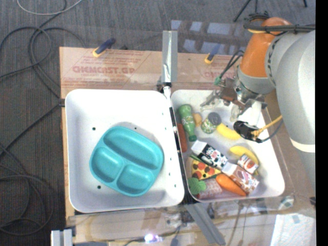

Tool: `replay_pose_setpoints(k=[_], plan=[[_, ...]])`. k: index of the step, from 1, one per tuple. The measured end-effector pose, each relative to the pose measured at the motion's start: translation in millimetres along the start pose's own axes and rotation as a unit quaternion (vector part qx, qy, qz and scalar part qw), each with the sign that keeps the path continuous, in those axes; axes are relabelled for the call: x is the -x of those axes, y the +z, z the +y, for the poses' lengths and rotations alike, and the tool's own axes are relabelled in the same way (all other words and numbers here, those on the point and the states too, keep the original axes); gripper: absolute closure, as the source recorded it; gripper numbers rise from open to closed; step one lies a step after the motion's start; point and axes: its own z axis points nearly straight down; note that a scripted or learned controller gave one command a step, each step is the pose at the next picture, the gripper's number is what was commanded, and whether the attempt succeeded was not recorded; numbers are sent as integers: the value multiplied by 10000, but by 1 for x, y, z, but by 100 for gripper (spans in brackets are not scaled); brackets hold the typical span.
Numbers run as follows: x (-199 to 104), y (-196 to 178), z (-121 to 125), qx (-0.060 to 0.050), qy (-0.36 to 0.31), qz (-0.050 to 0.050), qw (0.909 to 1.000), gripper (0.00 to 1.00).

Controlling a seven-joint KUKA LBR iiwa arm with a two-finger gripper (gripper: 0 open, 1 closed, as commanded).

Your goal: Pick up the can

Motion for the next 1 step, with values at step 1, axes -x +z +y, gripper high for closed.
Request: replay_pose_setpoints(k=[1], plan=[[25,78,21,53,727,13,9973,0]])
